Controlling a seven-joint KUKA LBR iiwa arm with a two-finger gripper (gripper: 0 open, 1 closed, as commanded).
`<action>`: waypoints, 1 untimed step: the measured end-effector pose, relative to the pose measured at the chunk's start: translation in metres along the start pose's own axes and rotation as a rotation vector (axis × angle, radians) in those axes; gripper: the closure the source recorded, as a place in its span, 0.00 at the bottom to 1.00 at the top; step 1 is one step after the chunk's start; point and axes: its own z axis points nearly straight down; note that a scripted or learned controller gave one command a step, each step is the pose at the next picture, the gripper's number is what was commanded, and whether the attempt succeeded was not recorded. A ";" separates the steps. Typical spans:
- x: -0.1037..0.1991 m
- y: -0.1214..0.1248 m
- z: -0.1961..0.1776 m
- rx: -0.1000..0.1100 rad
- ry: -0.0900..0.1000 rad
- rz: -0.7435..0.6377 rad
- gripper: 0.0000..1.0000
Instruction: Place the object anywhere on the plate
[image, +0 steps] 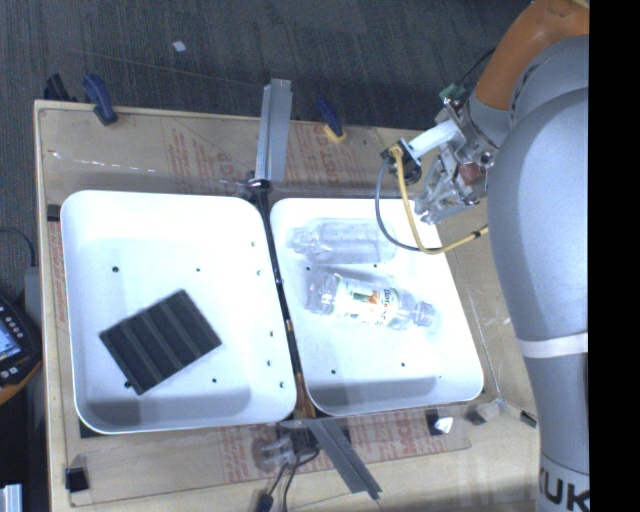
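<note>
1. Plate (160, 341): dark ribbed rectangular slab, lying flat in the near part of the left bin (90, 215), its long axis running diagonally from near-left to far-right.
2. Labelled bottle (368, 302): clear plastic with an orange-and-white label, lying on its side in the middle of the right bin (455, 375); long axis running roughly left to right, tilting slightly nearer at the right end. Which end is carrying the cap cannot be told.
3. Second bottle (335, 240): clear, unlabelled, lying on its side just beyond the labelled one in the same bin, long axis also running left to right.
4. Gripper (452, 185): hanging above the far right corner of the right bin, apart from both bottles, touching nothing visible. Whether it is standing wide or narrow cannot be told.
5. Yellow cable (400, 215): looping down from the wrist over the far edge of the right bin.
</note>
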 end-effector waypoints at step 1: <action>0.005 -0.036 0.070 0.003 -0.004 0.003 1.00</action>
